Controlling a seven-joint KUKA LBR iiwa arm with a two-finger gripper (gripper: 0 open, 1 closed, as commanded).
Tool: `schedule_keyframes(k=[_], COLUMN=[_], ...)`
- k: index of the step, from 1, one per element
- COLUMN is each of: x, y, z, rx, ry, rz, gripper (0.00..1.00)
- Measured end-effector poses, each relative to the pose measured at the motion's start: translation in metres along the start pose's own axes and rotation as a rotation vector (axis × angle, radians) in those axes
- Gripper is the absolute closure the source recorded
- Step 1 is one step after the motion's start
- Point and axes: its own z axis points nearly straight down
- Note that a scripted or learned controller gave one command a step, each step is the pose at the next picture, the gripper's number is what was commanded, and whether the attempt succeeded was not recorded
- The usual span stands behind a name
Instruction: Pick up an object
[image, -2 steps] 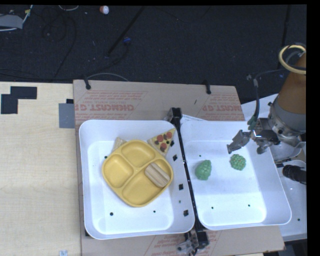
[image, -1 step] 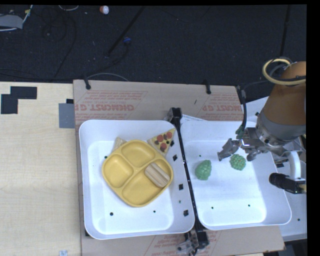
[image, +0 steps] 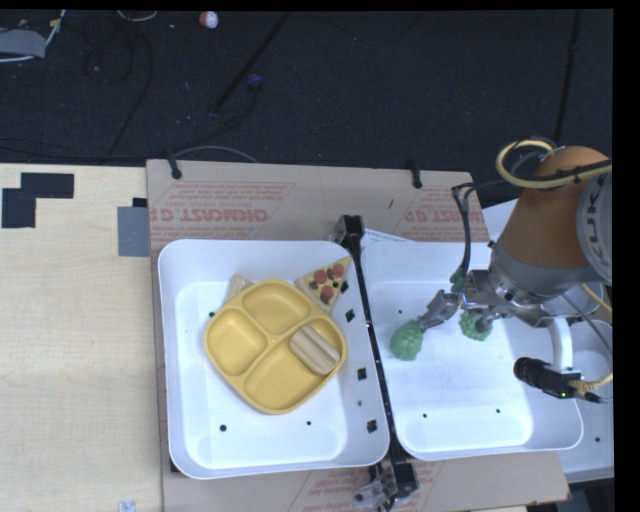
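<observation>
In the right bin (image: 480, 430) lies a green lumpy object (image: 407, 342), left of centre. A second, smaller green piece (image: 476, 329) lies further right, partly under the gripper. My gripper (image: 457, 314) hangs low over this bin with its fingers spread apart, open. The left finger (image: 436, 310) points down toward the larger green object and ends just above and right of it. The right finger sits at the smaller green piece. Nothing is held between the fingers.
The left bin (image: 190, 400) holds a yellow divided plate (image: 262, 350) with a tan block (image: 314, 349) in one section, and a pizza-slice toy (image: 327, 281) by the divider. A black divider rail (image: 365, 340) separates the bins. The arm's cables (image: 545, 375) hang over the right bin's right side.
</observation>
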Motion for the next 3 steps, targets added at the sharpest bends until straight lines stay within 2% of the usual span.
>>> schedule_keyframes(k=[1,2,3], x=[0.001,-0.001,0.004], y=[-0.002,0.0,-0.003], z=[0.059,0.045,0.001], rx=[-0.004,-0.011,-0.009], ry=[0.005,0.003,-0.002], rz=[-0.002,0.002,-0.002], gripper=[0.0,1.0,1.0])
